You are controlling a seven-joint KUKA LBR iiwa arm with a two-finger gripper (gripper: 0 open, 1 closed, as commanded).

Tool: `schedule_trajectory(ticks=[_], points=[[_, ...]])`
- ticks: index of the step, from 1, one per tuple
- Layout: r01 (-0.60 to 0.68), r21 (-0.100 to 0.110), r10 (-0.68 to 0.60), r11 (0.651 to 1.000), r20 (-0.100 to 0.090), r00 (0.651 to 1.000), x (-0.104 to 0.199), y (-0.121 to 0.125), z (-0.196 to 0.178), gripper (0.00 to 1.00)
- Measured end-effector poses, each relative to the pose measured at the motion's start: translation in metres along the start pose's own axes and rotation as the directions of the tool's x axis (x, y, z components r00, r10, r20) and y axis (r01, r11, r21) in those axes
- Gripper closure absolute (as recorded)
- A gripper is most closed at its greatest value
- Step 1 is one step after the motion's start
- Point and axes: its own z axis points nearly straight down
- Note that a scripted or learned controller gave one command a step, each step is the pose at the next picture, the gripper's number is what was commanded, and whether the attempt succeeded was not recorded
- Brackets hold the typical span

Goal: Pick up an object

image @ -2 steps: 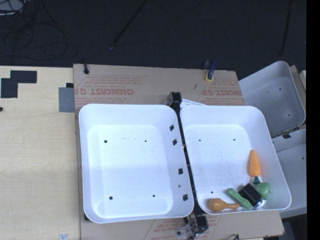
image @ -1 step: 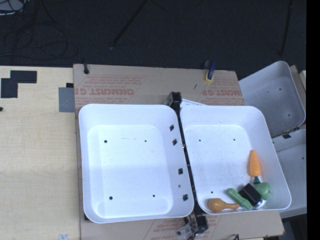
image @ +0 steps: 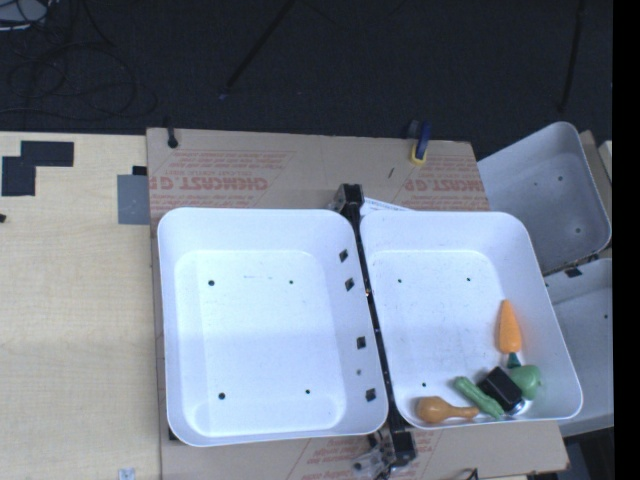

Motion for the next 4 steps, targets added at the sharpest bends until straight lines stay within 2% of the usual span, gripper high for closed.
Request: schedule_trajectory(ticks=[4], points=[[0.002, 0.000, -0.002, 1.000, 0.000, 1.000, 0.0001, 0.0000, 0.0000, 1.00]])
